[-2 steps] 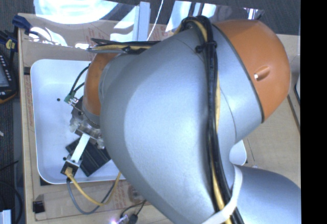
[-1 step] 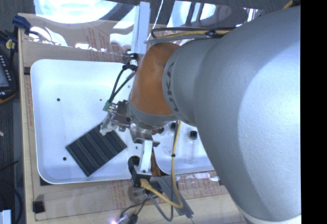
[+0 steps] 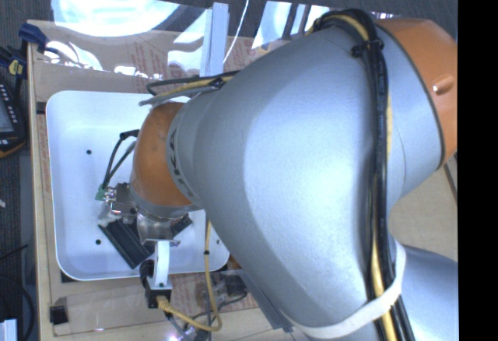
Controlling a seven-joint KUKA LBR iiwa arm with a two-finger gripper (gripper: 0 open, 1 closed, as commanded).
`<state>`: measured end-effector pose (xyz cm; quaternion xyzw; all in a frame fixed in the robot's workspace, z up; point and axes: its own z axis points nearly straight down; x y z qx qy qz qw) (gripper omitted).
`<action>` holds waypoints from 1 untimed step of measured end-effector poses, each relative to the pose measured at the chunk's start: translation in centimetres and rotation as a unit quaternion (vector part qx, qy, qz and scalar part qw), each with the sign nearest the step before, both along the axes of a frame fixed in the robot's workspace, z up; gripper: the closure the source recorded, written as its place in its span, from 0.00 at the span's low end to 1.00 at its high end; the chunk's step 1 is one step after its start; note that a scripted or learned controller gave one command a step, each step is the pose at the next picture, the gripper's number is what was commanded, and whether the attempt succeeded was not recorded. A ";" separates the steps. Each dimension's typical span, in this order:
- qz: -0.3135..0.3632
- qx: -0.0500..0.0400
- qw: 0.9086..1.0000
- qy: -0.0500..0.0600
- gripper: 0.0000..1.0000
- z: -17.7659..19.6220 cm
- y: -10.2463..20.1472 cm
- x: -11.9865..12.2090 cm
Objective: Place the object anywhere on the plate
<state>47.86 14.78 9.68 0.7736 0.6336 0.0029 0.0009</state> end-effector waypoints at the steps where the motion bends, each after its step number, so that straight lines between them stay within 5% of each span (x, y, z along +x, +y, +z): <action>1: 0.052 -0.001 0.999 0.004 1.00 11.7 -3.5 -0.2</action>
